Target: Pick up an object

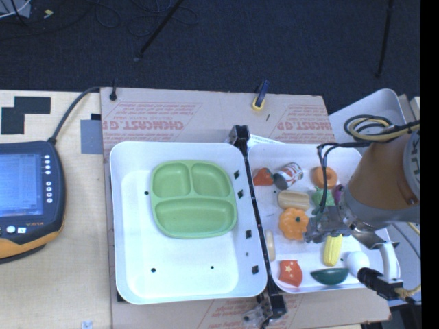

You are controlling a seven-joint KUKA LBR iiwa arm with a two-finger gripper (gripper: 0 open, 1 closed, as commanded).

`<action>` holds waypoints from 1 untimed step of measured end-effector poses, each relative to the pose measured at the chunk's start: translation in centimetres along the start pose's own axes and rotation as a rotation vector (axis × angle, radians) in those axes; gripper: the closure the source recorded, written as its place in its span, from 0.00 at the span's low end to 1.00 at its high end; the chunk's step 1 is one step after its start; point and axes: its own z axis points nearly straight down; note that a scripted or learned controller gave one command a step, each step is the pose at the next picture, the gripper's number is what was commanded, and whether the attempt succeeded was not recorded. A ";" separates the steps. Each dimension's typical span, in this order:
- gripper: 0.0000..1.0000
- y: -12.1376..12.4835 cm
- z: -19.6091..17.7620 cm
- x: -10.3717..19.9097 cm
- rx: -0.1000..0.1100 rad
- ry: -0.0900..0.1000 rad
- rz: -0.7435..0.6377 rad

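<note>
Gripper (317,233) low in right bin (357,286), btwn orange pumpkin toy (293,223) & corn cob (332,249). Claw state: can't tell. Green tray (193,199) in left bin (137,266).

I see even, bright overhead light, mild glare on the white bins (130,279), soft shadows, and slight overall blur.
</note>
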 end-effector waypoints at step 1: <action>1.00 0.3 -6.1 -0.4 -0.003 -0.001 -0.006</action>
